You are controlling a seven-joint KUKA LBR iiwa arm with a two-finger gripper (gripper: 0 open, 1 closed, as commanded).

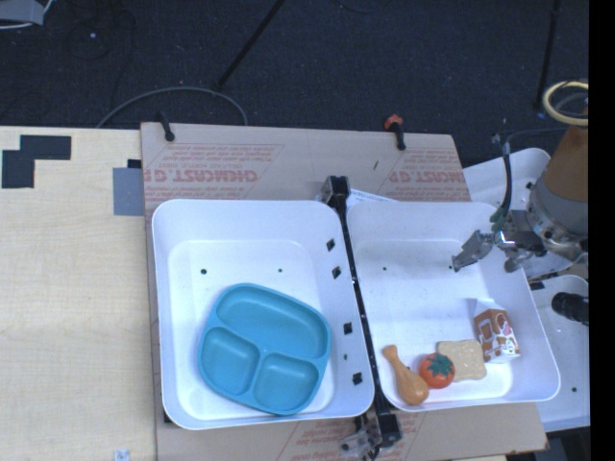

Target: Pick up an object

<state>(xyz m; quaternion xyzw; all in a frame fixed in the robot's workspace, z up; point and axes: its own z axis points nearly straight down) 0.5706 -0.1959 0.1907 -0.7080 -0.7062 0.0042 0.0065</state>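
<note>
Right, the gripper [478, 249] hangs at the right of the frame above the right bin [423, 257], fingers apart and holding nothing. Down at lower right lie a drumstick [406, 376], tomato [436, 371], bread slice [464, 359] and small packet [496, 334]. A blue plate [264, 347] sits in the left bin [192, 229].

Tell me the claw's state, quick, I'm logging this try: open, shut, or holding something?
Claw: over the right bin, nothing seen between it; open or shut cannot be told.
</note>
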